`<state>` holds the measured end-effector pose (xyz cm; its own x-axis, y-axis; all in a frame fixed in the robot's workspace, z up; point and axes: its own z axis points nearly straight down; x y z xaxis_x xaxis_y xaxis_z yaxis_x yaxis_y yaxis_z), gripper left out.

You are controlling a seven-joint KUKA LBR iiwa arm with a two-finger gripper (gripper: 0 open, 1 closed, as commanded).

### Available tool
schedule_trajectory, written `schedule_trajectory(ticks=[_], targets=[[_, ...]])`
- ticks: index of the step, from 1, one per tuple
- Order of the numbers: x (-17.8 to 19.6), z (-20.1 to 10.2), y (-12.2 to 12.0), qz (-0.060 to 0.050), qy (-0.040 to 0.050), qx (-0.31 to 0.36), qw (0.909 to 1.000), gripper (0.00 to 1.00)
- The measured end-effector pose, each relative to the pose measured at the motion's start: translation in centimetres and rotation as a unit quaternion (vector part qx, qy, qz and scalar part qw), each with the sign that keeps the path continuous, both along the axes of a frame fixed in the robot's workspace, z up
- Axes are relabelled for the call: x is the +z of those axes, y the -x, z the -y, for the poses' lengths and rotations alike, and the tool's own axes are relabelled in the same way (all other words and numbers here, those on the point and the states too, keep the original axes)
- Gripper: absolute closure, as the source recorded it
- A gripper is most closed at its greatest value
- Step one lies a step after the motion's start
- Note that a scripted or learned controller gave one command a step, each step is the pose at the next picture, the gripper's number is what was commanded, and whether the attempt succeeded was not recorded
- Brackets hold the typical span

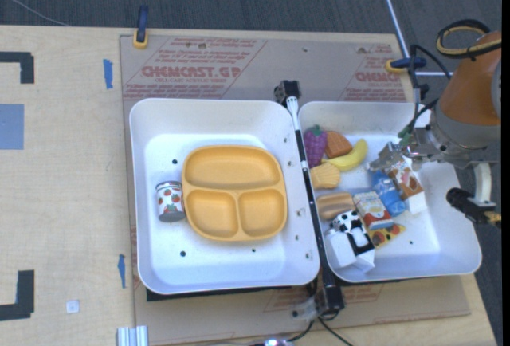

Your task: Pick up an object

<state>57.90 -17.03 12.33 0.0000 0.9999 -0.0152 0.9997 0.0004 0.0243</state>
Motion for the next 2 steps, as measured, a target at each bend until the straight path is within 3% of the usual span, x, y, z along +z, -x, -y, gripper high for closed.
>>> schedule_trajectory(ticks=[1,2], targets=[[-3.4,-4.2,4.7,-0.004,-0.0042,0.000,1.0000,0.00],[-2.3,-4.1,4.7,-0.002,-0.0025,-0.001,1.0000,1.00]])
